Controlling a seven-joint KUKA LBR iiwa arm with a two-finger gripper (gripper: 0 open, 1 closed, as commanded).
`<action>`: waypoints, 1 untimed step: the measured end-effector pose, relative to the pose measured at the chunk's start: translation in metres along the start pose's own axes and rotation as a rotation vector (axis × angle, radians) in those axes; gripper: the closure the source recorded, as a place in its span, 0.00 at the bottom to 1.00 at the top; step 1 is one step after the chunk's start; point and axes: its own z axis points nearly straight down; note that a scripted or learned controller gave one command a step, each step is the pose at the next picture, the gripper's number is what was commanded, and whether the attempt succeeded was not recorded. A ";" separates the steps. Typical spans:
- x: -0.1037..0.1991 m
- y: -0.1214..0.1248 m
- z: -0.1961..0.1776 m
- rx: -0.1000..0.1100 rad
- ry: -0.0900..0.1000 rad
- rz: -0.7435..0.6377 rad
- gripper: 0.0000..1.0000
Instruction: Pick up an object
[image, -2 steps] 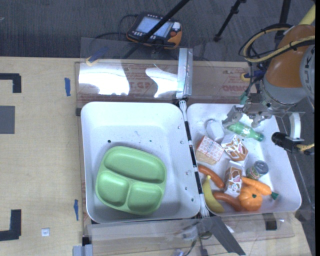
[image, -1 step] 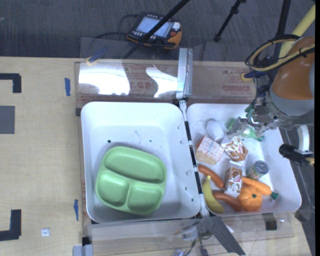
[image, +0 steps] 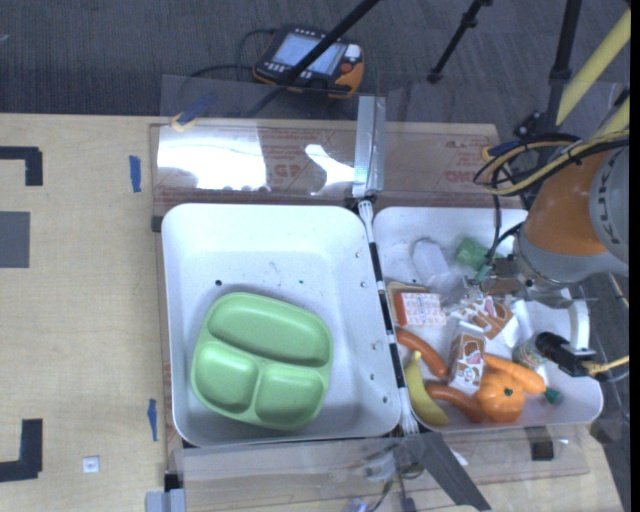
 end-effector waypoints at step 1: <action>0.000 0.001 -0.011 -0.005 -0.002 0.001 1.00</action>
